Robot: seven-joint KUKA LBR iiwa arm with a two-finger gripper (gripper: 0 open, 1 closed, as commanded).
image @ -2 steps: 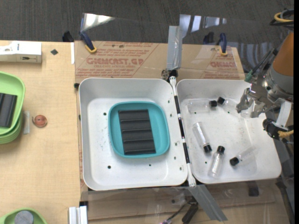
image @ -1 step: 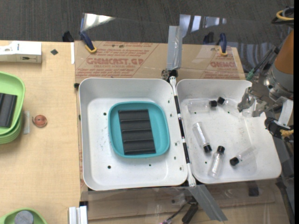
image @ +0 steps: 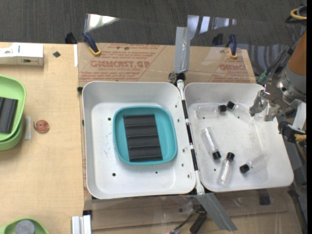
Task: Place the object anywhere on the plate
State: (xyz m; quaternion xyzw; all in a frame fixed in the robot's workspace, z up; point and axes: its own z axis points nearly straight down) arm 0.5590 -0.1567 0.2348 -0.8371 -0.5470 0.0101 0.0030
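The silver two-finger gripper (image: 263,107) hovers spread and empty over the right white bin (image: 282,179), so it should drop squarely over a clear black-capped vial (image: 210,142) before carrying it to the teal plate (image: 169,130).

The room is bright and the light is even, coming from above. The gripper (image: 264,107) is a little soft and blurred at its edges. Just left of it, the white bin (image: 273,177) is very bright and the clear vials (image: 210,143) almost disappear into its floor. Further left of the gripper, the second bin (image: 97,145) has only soft, weak shadows along its walls. Above and left of the gripper, the clear panels (image: 209,22) catch white glare. The picture is a bit grainy, with moderate sharpness.
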